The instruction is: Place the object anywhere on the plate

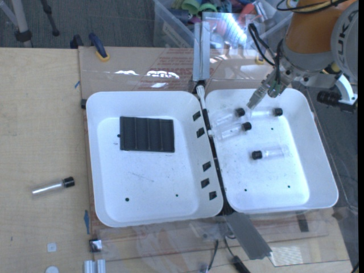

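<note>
The arm (318,21) is reaching in from the right, and its gripper (254,99) is hanging over the far part of the right bin (318,181), slanting down toward the left. Its tip is pointing at the nearest capped vial; whether anything is sitting between the fingers is not something the view is settling, since they are reading as one thin blur, perhaps together.

Four clear vials with black caps are lying in the right bin. One (228,116) is lying just under the gripper tip, a second (267,112) is sitting near the far wall to its right, a third (233,131) is lying close to the divider (206,152) between the bins, and a fourth (268,153) is resting toward the middle. The near half of this bin is lying open, with room along the near and right walls.

In the left bin (102,209) the dark ribbed plate (147,134) is lying flat, left of centre, with white floor showing on all its sides, widest toward the near edge.

Another vial (53,186) is lying out on the wooden bench (34,124), well apart from both bins.
</note>
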You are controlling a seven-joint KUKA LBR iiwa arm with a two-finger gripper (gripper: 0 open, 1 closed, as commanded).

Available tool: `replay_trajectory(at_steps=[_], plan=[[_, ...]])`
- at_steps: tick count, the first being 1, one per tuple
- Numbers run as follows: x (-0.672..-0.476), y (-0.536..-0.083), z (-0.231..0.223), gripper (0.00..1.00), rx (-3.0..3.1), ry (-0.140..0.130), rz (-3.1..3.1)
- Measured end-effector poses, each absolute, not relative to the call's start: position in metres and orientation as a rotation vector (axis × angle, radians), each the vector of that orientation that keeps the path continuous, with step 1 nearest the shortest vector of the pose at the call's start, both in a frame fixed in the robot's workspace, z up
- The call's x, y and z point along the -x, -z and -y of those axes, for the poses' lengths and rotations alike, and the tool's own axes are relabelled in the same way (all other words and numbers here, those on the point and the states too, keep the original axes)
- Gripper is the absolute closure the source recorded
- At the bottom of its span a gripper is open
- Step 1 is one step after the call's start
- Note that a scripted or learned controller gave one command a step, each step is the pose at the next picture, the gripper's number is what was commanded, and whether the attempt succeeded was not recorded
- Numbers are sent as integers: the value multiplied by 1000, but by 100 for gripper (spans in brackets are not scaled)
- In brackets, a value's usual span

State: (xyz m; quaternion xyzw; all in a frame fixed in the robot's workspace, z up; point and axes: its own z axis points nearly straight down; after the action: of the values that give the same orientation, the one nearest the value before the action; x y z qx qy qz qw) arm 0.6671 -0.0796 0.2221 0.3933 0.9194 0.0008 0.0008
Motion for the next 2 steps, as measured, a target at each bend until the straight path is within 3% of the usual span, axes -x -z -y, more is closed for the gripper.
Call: replay_trajectory(at_steps=[1, 2], plan=[[-654, -231, -8, 100, -1307, -1, -2857], [-627, -220, -38, 100, -730, -2, -3056]])
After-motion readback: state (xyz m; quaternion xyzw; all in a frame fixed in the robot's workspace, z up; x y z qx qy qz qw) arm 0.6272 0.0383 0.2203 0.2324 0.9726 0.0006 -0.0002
